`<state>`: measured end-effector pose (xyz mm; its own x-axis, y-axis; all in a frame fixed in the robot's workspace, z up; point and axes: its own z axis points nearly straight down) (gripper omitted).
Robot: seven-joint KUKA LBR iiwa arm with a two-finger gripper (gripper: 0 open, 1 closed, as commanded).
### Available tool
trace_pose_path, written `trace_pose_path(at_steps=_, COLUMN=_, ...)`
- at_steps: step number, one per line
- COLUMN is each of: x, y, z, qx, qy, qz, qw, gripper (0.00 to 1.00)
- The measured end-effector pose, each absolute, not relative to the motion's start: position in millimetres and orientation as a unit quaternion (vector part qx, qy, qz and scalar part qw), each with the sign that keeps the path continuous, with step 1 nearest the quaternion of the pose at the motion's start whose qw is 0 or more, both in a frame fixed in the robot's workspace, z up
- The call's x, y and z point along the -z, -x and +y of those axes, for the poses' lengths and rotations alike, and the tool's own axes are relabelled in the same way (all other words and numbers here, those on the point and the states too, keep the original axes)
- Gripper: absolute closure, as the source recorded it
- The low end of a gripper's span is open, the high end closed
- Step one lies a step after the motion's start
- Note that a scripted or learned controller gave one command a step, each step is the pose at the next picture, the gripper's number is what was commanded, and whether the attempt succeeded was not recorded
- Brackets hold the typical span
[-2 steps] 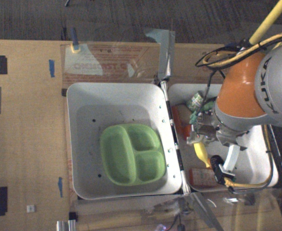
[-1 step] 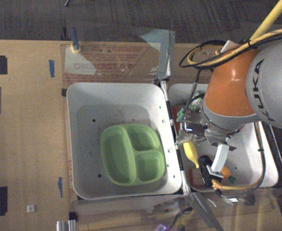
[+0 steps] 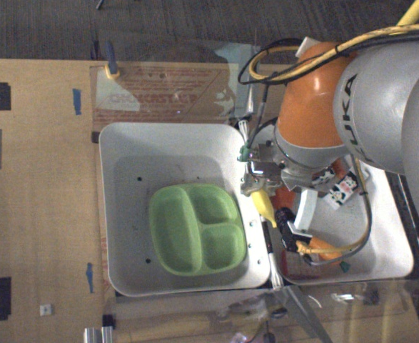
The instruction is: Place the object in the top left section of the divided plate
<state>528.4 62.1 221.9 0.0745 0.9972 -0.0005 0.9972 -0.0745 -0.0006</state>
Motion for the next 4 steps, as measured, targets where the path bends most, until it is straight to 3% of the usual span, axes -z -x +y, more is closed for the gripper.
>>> trace_pose_path(at_steps=1, x=-183.9, y=-569.1, z=32.2, qx=-0.0004, qy=0.742, qz=-0.67, qw=0.0, gripper=1.0)
trace_pose_path(at_steps=2, x=-184.0, y=-533.9, z=32.4, qx=-0.001, qy=0.714, qz=-0.701, qw=0.001, gripper=1.0)
trace_pose_path(at_steps=3, x=-184.2, y=-558.5, z=18.7, qx=0.0001, qy=0.682, qz=-0.732, qw=-0.001, gripper=1.0)
trace_pose_path(at_steps=4, x=-184.2, y=-540.4, z=24.8, qx=-0.0005, qy=0.64, qz=-0.768, qw=0.001, gripper=1.0)
